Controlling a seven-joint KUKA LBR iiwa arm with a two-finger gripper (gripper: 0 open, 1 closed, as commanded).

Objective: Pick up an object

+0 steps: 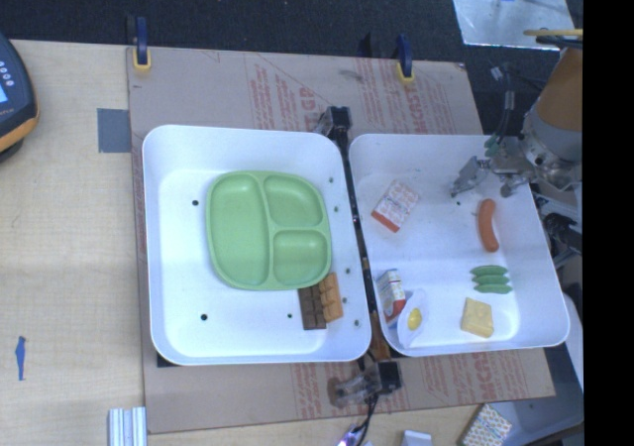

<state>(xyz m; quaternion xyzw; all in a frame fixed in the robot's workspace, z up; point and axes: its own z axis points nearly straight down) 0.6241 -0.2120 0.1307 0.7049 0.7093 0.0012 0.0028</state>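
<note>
1. Over the right bin (555, 320), at about 1 o'clock of its floor, hangs the gripper (483, 176); fingers look spread apart, one tip toward 9 o'clock, the other toward 3 o'clock, nothing between them.
2. Arm (560, 102) comes in from 3 o'clock, orange band visible above the wrist.
3. Sausage (486, 224), red-orange, lies just below the gripper at 6 o'clock of it, long axis running 12 to 6; not touched by the fingers as far as can be seen.
4. Red-and-white packet (395, 205) sits at 9 o'clock of the sausage, well apart from it, tilted.
5. Green pea pod (490, 278) lies flat at 6 o'clock of the sausage, near the bin's middle right.
6. Yellow cheese block (476, 317) sits at 6 o'clock of the pea pod, close to it.
7. Small can (392, 288) with red label leans at the bin's 8 o'clock wall; a white spoon-like piece with a yellow spot (412, 319) lies just beside it at 5 o'clock of the can.
8. Left bin (158, 266) holds a green divided plate (267, 229) in its centre, three compartments.
9. Brown chocolate-like bar (322, 302) lies at 5 o'clock of the plate, touching or just beside its rim; cannot tell which.
10. Both bins rest on a cardboard sheet (248, 87) with blue-yellow clamps (141, 43) at 12 o'clock.
</note>
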